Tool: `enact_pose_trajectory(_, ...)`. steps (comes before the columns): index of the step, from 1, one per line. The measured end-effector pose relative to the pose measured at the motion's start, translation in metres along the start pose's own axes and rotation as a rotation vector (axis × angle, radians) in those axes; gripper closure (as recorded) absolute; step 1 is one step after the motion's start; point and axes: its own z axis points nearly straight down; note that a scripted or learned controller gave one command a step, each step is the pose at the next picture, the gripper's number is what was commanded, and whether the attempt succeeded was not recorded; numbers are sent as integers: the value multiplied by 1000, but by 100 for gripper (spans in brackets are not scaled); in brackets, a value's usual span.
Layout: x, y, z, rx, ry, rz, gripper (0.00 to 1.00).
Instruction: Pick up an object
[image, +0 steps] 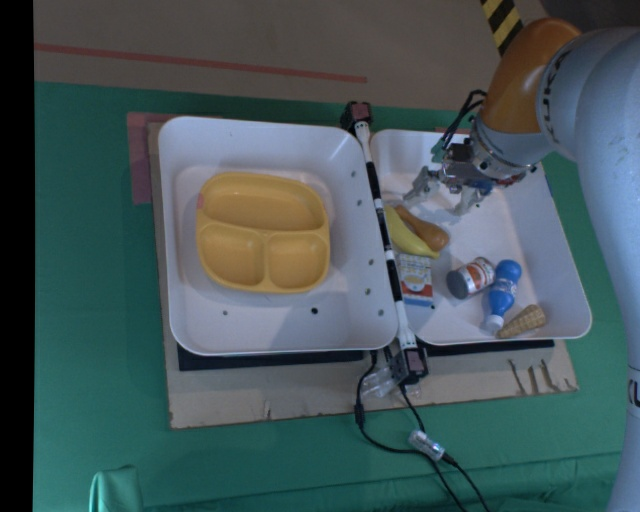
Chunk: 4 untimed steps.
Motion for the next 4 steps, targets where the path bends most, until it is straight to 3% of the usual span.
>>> enact_pose_trajectory(4, 0, 0, 0, 0, 0, 0, 0)
